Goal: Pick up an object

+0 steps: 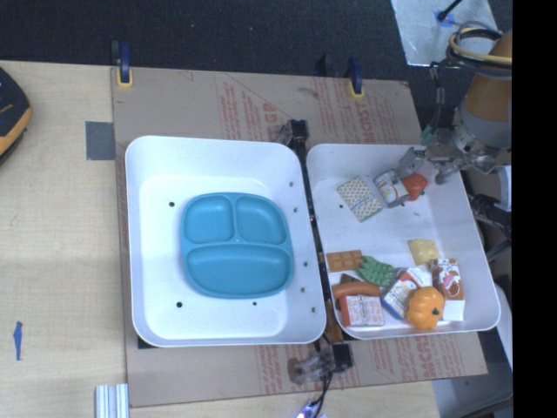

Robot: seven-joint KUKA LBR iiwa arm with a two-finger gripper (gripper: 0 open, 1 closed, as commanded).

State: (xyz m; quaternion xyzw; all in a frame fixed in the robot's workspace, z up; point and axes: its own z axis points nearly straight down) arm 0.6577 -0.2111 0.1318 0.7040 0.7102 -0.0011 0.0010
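gripper [407, 184] low in right bin [466, 225], upper part, fingers clenched around a small red object [416, 184]. checkered packet [359, 198] just beside it. orange fruit [425, 307] and other toy foods piled at near edge. blue divided plate [236, 243] in left bin [148, 233].

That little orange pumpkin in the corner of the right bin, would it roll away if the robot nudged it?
Probably a little. The pumpkin looks round and smooth, so a push might roll it. But it sits wedged among packets against the bin's wall, which would likely stop it. It looks like a toy, so probably light.
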